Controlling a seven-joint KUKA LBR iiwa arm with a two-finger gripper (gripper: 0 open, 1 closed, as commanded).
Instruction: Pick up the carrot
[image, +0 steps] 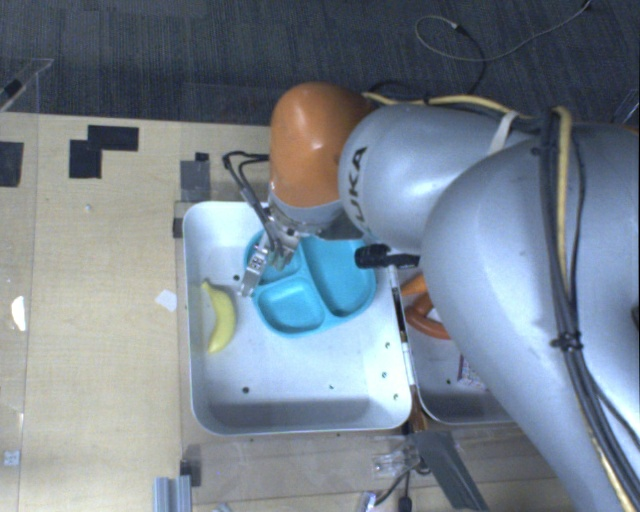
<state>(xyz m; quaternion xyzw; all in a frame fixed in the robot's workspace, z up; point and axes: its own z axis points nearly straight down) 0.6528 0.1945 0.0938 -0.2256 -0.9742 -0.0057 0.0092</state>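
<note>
Grey arm (500, 260) hiding most of right bin (450, 405), orange carrot (425, 310) partly covered, end effector (258, 268) grip unclear over blue tray (310, 290)

I count two white bins: left bin (200, 400), right bin (450, 405). One banana (220, 318) at the left bin's left wall, one blue divided dish (310, 290) mid-bin. One orange item (425, 310) in the right bin.

Grey arm (470, 230) reached in from the right, orange band (312, 140) above the wrist, gripper (254, 270) angled down to the left
</note>
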